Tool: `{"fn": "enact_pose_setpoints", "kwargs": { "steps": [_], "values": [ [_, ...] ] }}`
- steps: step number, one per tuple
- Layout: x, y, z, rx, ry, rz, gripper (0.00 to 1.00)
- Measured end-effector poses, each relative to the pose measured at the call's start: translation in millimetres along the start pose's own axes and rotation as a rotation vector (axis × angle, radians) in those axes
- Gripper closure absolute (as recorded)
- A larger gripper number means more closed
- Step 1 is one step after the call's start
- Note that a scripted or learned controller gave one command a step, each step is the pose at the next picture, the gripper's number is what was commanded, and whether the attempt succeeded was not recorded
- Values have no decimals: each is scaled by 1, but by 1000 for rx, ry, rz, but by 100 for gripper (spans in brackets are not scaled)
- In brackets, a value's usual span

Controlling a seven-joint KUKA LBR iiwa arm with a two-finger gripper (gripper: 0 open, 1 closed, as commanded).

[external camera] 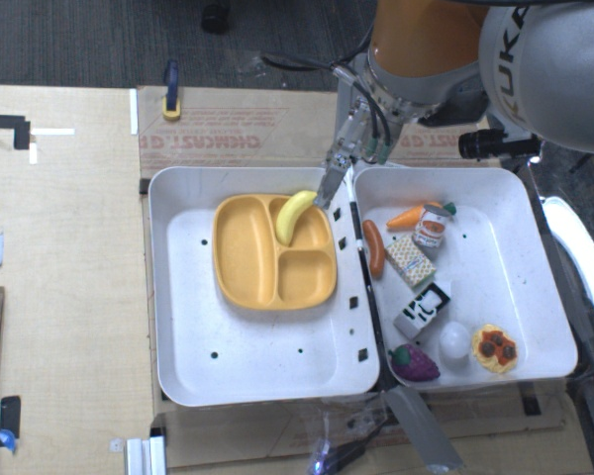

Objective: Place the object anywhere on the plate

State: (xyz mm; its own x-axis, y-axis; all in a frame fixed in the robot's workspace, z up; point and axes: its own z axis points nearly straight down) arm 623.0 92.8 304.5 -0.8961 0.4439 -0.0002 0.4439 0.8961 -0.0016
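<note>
A yellow banana (294, 214) lies across the upper right part of the yellow divided plate (247, 260), which sits in the left bin (188, 354). The banana's upper end rests at the plate's far right rim. My gripper (330, 188) hangs over the divider between the two bins, its tip right beside the banana's upper end. The arm's orange band and grey wrist tower above it at the top right.
The right bin (535, 265) holds a carrot (408, 218), a small can (430, 230), a sausage (375, 246), a cracker box (410, 260), a black-and-white box (422, 310), a purple toy (416, 363), a white ball (455, 339) and a small tart (496, 347).
</note>
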Motion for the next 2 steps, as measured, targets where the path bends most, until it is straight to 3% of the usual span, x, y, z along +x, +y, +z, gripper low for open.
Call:
{"fn": "enact_pose_setpoints", "kwargs": {
  "steps": [1,2],
  "values": [
    [24,-22,-104,1,0,261,0],
    [21,-6,-136,0,-1,122,0]
  ]
}}
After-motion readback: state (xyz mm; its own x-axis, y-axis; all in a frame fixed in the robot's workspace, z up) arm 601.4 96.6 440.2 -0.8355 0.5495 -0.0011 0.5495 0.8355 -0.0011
